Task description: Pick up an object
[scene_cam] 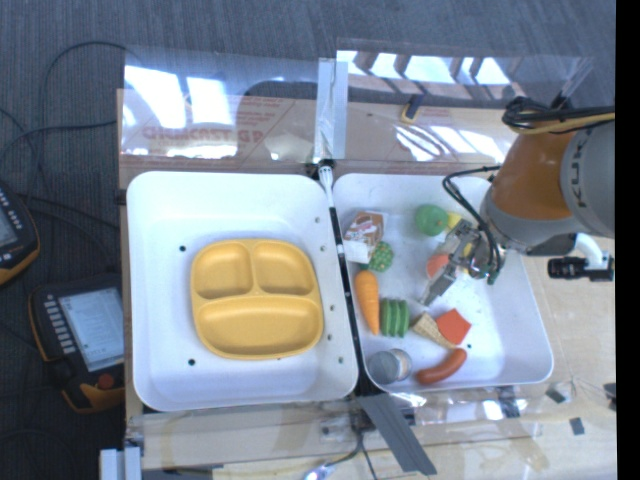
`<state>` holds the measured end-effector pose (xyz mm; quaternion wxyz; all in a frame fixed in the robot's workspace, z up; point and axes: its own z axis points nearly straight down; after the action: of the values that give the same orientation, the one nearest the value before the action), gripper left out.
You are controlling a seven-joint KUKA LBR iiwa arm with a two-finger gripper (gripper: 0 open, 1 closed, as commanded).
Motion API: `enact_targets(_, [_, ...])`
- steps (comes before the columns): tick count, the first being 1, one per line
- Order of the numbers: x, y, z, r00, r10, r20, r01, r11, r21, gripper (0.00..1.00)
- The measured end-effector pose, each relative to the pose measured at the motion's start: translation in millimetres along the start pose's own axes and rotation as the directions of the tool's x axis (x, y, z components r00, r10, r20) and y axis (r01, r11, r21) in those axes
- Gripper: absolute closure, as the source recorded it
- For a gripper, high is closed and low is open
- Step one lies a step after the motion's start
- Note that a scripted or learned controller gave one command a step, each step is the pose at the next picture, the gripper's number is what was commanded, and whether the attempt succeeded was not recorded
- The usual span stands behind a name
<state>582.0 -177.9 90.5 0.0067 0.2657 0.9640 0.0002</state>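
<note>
Nearest the table's front edge, in the right bin point(520, 363), a silver can point(388, 366) is lying by the front left corner with a red sausage point(441, 367) just beside it toward the front wall. Behind those, a wedge-shaped toy with a red block point(446, 326), a green ribbed piece point(394, 316) and a carrot point(367, 300) are sitting in a loose row, the carrot hugging the divider side. The left bin point(160, 208) is carrying a yellow divided tray point(258, 297) near its middle. Mid-bin on the right, the claw point(452, 265) is hanging low over a small orange-red item point(438, 264), slanting down from the grey arm with its orange band point(535, 183) coming in from the right edge; how far the claw is parted I cannot tell, and nothing is showing as gripped. Farther back, a small green leafy piece point(381, 257), a printed snack box point(364, 229) and a green round toy point(431, 218) are lying toward the rear wall. Step looks like the descent onto a target, likely the orange-red item, grasp not yet made. Next move is calling for settling squarely around it, closing, then lifting straight up without nudging the neighbours.
</note>
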Motion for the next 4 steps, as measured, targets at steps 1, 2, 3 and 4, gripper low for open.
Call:
enact_targets(1, [24.0, 67.0, -0.4, 1.0, 0.014, 0.002, -0.014, 1.0, -0.001, 0.0])
enact_targets(2, [-5.8, 92.6, 0.6, 0.997, -0.079, 0.001, 0.079, 0.997, 0.006, 0.0])
enact_targets(3, [-70.0, 16.0, -26.6, 1.0, -0.001, -0.007, 0.001, 1.0, 0.005, 0.0])
enact_targets(4, [-70.5, -8.5, 2.7, 0.999, 0.05, -0.004, -0.05, 0.999, 0.003, 0.0])
